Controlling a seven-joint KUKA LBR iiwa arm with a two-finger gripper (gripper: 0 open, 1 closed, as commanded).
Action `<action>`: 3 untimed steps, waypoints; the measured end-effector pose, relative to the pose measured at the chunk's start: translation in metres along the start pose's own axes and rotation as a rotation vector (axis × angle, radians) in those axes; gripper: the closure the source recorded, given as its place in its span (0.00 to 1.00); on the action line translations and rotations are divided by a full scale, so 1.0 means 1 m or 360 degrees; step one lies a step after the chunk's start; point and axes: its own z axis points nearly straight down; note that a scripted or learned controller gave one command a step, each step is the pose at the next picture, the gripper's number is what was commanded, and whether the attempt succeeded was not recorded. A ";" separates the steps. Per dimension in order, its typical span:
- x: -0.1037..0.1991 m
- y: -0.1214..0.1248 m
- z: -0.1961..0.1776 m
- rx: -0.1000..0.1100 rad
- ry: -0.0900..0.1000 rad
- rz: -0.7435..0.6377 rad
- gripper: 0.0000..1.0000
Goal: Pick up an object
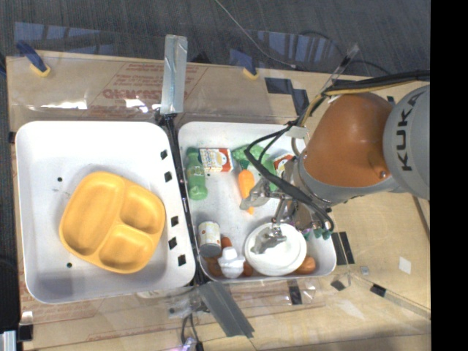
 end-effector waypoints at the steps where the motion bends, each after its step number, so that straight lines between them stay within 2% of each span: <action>1: -0.050 -0.021 0.113 0.0000 -0.0004 0.0107 0.00; 2: -0.106 -0.016 0.112 0.0000 -0.0006 -0.0037 0.00; 3: -0.113 -0.030 0.111 0.0001 -0.0010 0.0172 0.00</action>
